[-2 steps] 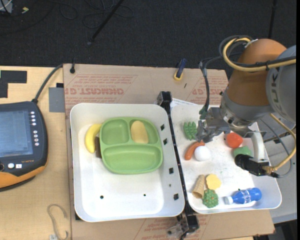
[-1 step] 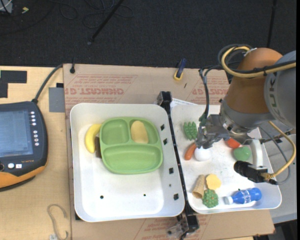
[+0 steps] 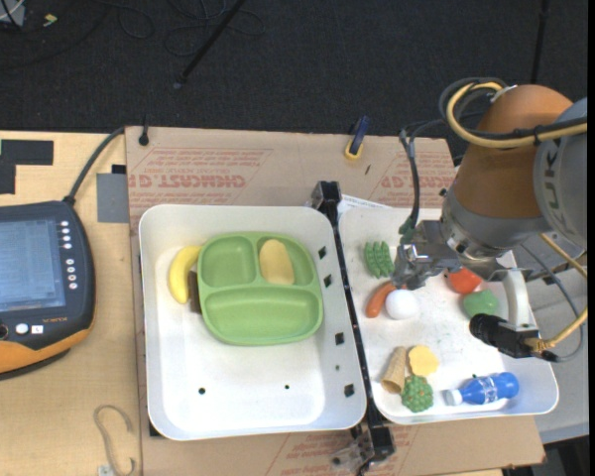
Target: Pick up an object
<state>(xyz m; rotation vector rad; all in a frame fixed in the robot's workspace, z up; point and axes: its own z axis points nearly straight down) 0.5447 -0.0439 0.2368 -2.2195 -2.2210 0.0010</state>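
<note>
My gripper (image 3: 410,269) hangs over the right bin (image 3: 545,397), near its upper middle. Its tips sit just above a white ball (image 3: 403,305) and an orange carrot-like piece (image 3: 377,299). A green ridged toy (image 3: 379,259) lies just left of the gripper. To the right lie a red-orange piece (image 3: 465,283) and a green piece (image 3: 480,301). Near the front of the bin are a tan cone (image 3: 393,367), a yellow piece (image 3: 422,361), a green bumpy toy (image 3: 416,394) and a blue and white bottle (image 3: 486,390). Nothing shows between the fingers.
The left bin (image 3: 169,385) holds a green divided plate (image 3: 260,291) with a pale yellow item (image 3: 276,261) in one compartment, and a banana (image 3: 182,272) with a dark piece beside it. A tablet (image 3: 25,276) lies on the bench at far left.
</note>
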